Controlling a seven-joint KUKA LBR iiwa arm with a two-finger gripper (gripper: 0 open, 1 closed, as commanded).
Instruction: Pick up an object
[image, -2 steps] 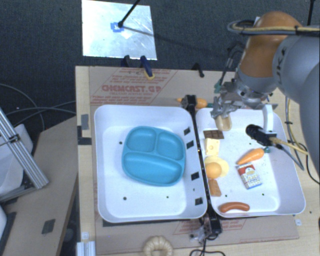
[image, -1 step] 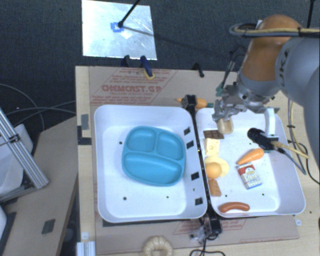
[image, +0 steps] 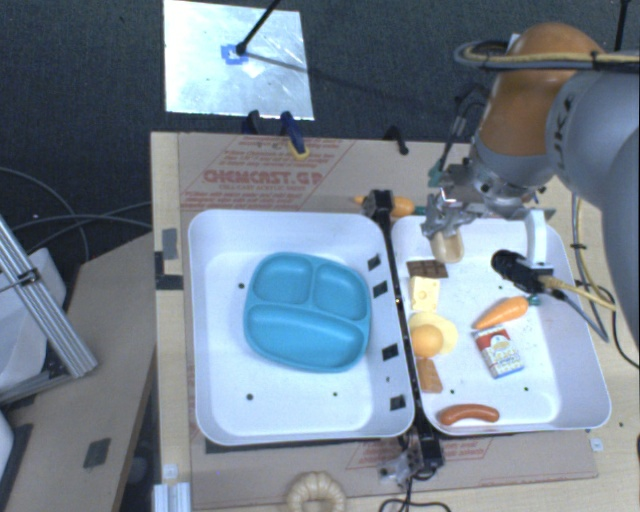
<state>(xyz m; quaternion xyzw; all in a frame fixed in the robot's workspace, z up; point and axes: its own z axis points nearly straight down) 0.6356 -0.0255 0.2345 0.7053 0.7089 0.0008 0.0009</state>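
Two shallow white bins sit side by side on the bench (image: 262, 170). The left bin (image: 222, 262) carries a blue divided plate (image: 306, 309), and the right bin (image: 562, 372) holds all the loose items, so any pick has to be made on that side.

The arm reaches in from the right, and the hand (image: 446, 228) hangs over the far left corner of the right bin, pointing down. Directly beneath it is a tan piece (image: 448, 248), which looks like the chosen target. It is touching or nearly touching the hand's tip. From this slanted view it cannot be told whether the hand is clenched on the piece or released above it, so no grasp can be claimed.

Just nearer than the tan piece lie a brown slab (image: 428, 268) and a yellow wedge (image: 426, 293), close enough that a sloppy descent could nudge them. A carrot (image: 500, 311), a small box (image: 499, 354) and a sausage (image: 468, 414) lie well apart from the hand, nearer in the bin. The vertical approach probably suits this corner, where the bin's wall leaves little room from the side.
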